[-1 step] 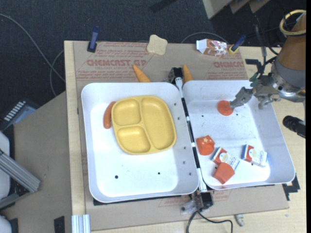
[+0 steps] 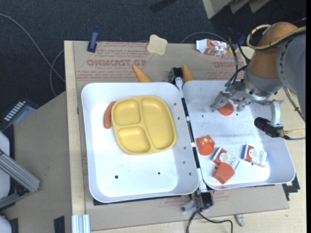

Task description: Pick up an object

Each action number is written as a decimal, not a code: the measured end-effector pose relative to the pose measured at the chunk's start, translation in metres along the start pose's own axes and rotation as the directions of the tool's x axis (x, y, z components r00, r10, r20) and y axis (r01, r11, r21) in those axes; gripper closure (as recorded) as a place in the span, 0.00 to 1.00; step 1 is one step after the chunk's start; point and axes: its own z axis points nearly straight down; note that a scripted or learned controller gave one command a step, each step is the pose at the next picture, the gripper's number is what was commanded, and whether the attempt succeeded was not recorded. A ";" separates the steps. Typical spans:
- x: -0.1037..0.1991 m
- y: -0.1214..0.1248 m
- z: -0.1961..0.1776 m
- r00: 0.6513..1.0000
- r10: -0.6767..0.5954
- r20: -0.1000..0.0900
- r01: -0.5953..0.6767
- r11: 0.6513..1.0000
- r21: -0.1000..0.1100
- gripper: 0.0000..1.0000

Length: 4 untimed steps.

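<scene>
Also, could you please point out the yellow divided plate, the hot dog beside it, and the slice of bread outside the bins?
Yellow divided plate (image 2: 144, 124): camera view, central divider.
Hot dog (image 2: 107, 116): camera view, middle.
Slice of bread (image 2: 157, 44): camera view, centre.

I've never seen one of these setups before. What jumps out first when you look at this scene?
Probably the big yellow divided plate in the left white bin, with a reddish sausage lying along its left edge. Next comes the grey and orange arm reaching in from the right, its hand low over a small orange-red object in the right bin. Nearer the camera in that bin lie several small red and white items.
</scene>
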 end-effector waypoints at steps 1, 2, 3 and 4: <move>-0.029 0.026 0.017 1.000 0.001 0.003 -0.001 1.000 -0.005 0.00; -0.028 0.027 0.005 1.000 -0.001 0.005 0.001 1.000 -0.010 1.00; -0.051 -0.002 0.017 1.000 0.001 0.002 -0.001 1.000 -0.002 1.00; -0.045 -0.021 -0.041 1.000 0.001 0.002 -0.001 1.000 -0.006 1.00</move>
